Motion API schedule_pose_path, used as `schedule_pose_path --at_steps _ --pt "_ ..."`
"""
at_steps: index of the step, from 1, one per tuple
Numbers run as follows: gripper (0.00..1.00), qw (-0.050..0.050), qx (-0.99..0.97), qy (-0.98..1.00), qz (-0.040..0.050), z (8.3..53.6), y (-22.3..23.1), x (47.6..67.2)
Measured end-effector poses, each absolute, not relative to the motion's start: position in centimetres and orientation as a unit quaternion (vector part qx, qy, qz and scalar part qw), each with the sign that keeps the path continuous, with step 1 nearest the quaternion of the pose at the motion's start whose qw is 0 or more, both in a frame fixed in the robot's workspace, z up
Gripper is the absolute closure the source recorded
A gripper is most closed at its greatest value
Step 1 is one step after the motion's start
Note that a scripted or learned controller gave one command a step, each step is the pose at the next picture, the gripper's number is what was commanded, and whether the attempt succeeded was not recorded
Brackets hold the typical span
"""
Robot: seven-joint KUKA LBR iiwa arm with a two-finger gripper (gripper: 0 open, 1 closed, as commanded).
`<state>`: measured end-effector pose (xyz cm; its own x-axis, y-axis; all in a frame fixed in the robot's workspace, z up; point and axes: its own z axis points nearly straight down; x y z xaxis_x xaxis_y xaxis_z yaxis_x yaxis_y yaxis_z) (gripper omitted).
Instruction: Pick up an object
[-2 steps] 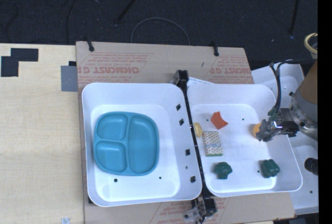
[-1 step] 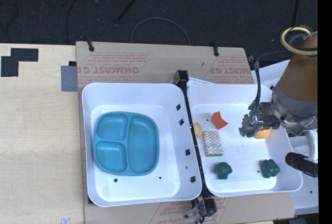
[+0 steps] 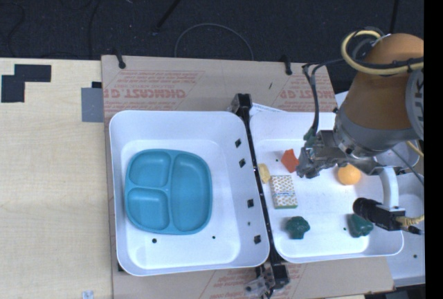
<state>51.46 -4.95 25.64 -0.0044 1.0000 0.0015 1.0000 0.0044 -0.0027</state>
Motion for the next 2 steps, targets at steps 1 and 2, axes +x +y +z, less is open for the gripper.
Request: schedule_pose_path --at_steps 1,2 --pt "1.00 0.002 -0.706 -0.708 0.0014 24.7 -0.3 51.5" --pt "1.00 0.001 -0.706 -0.708 0.0008 24.6 4.0 53.3"
